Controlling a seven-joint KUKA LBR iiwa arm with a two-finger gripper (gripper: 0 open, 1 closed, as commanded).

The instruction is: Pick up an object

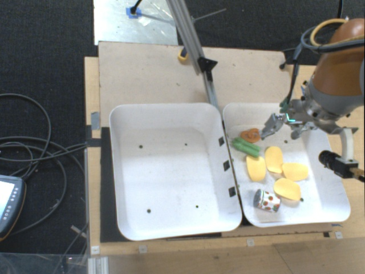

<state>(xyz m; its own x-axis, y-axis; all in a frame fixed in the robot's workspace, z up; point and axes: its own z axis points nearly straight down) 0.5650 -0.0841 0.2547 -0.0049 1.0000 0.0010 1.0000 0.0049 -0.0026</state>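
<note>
The right bin (340,205) holds the objects. An orange-brown piece (250,135) lies at its back left, with a green piece (246,148) just in front of it. Several yellow pieces (274,159) lie spread through the middle. A small white can with red spots (266,200) lies on its side near the front. My gripper (283,129) hangs above the back of this bin, just right of the orange-brown piece. Its fingers stand open, with nothing between them.
The left bin (165,111) sits beside the right one, with black clips (226,165) along the shared wall. A slanted metal pole (188,27) crosses the back of the bench. Cables (34,153) and a handheld pendant (8,201) lie off the bench at left.
</note>
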